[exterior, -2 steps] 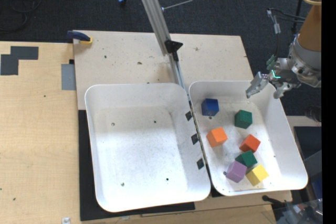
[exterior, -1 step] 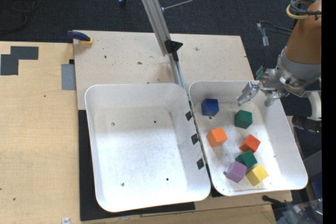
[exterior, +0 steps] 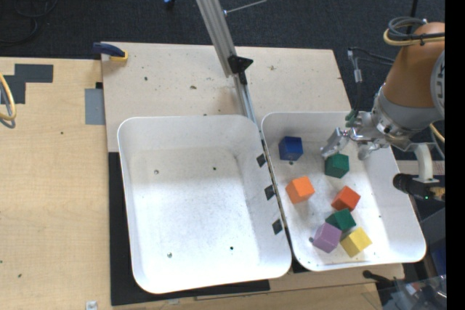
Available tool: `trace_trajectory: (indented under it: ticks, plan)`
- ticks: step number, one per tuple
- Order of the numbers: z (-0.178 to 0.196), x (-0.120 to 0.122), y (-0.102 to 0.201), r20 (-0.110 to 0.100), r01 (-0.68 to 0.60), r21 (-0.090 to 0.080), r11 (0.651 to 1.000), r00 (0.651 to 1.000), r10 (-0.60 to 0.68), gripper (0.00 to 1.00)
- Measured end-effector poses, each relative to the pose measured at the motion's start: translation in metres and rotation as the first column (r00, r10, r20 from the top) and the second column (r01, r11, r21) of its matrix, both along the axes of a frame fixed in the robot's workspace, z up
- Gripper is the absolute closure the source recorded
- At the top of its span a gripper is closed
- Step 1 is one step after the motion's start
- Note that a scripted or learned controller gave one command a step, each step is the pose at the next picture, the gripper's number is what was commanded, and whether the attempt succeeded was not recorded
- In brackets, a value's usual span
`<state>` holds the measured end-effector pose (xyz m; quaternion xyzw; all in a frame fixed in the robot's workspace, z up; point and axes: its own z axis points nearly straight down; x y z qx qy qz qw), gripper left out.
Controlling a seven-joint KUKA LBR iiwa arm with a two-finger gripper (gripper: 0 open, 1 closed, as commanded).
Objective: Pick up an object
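Taking the green cube [exterior: 336,166] as landmark: nearest the camera sit yellow [exterior: 355,242] and purple [exterior: 327,237] cubes, then red [exterior: 346,197] and orange [exterior: 300,189]. The claw [exterior: 340,144] hovers just above the green cube, gripping nothing; its opening I cannot tell. Centre over it, then descend straight.
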<state>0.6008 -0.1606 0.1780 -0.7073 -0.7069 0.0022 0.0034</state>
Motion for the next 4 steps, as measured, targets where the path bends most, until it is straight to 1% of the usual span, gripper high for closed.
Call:
trace_trajectory:
  ticks: [1,2,3,4]
  plan:
    - [-0.059,0.0,-0.002,0.012,0.001,-0.008,1.0,1.0,-0.001,0.0]
    - [-0.05,-0.002,-0.001,0.007,0.008,-0.003,1.0,1.0,-0.008,1.0]
    - [0.006,0.001,0.007,0.011,-0.001,-0.002,1.0,1.0,0.001,1.0]
    - [0.062,-0.008,0.004,0.012,0.0,-0.003,1.0,1.0,0.0,1.0]
